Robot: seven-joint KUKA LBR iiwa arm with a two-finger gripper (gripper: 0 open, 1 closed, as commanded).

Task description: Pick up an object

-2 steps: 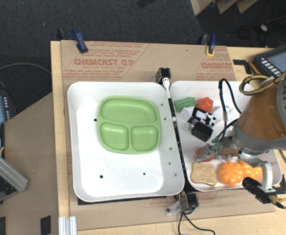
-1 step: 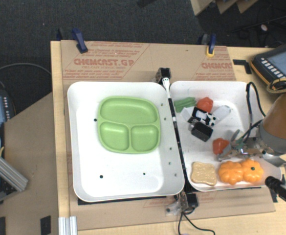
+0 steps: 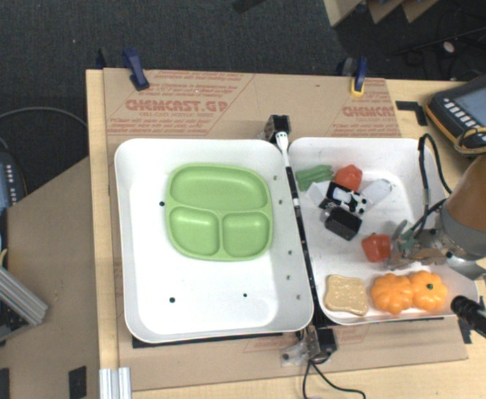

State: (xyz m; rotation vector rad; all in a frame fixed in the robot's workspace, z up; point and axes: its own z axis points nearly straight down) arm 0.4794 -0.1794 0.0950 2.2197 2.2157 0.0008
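The right bin (image 3: 392, 150) holds several small things: a green piece (image 3: 313, 176), an orange-red block (image 3: 348, 177), a black-and-white toy (image 3: 343, 207), a whitish clear piece (image 3: 377, 192), a red block (image 3: 376, 247), a slice of toast (image 3: 346, 294) and an orange pumpkin (image 3: 408, 293). My gripper (image 3: 410, 248) hangs low over the right bin's right side, just right of the red block and above the pumpkin. Nothing shows between its fingers.
The left bin (image 3: 143, 248) carries a green three-compartment plate (image 3: 219, 211). A black bar (image 3: 294, 214) runs along the seam between the bins. A tablet-like device (image 3: 468, 111) lies at the bench's far right corner. Clamps (image 3: 135, 68) grip the bench's back edge.
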